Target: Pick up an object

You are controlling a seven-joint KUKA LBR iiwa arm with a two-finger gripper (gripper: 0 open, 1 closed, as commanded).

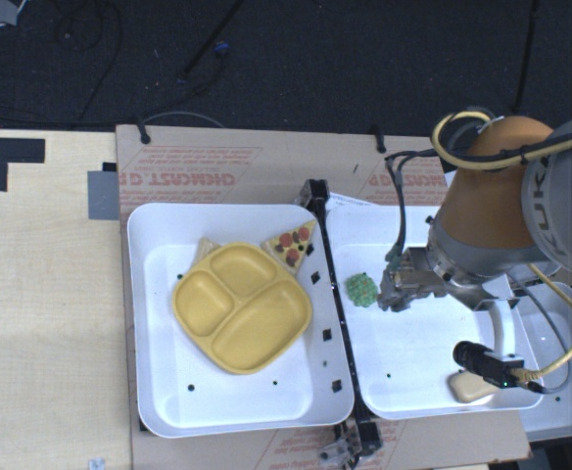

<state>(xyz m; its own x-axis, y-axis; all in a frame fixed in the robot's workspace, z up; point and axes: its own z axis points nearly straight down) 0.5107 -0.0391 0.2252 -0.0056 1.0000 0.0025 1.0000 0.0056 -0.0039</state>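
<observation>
A small green bumpy object [361,289] lies in the right bin [404,380], near its left wall. My gripper [392,295] is low in that bin, just right of the green object and very close to it. Nothing shows between its fingers. A yellow divided plate [243,306] sits in the left bin [217,399]. A pizza-slice toy [293,244] lies at the plate's upper right edge, and a pale tan piece [206,250] pokes out from under the plate's upper left.
The grey arm with its orange band [497,199] covers the right bin's upper right part. A black divider [330,302] runs between the two bins. A pale beige object [472,388] lies in the right bin's lower right corner.
</observation>
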